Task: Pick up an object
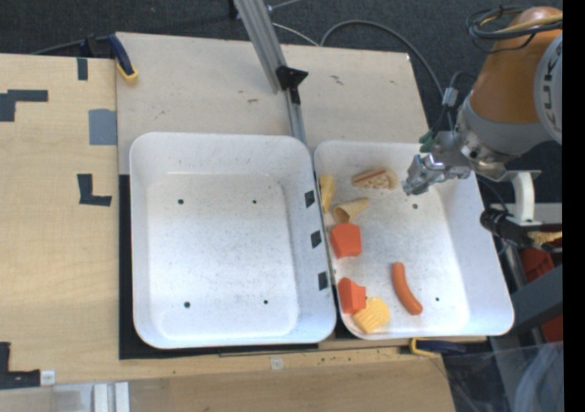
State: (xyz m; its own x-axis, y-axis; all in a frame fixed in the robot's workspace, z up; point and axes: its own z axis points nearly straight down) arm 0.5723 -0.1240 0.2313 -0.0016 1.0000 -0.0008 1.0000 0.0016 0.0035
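Two white bins on the desk (210,100), gripper over the right one.
No writing is readable. The left bin (219,159) sits beside the right bin (475,301), which holds a yellow piece (326,191), cone (350,209), orange block (345,240), red block (351,295), yellow ridged piece (373,315), bread slice (373,179) and sausage (406,288). The arm (512,81) reaches in from the right; the gripper (419,178) hangs just beside the bread slice, whether apart or together I cannot tell.

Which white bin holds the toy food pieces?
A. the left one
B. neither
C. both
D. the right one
D: the sausage, orange block and corn all lie in the right bin, beside the left bin.
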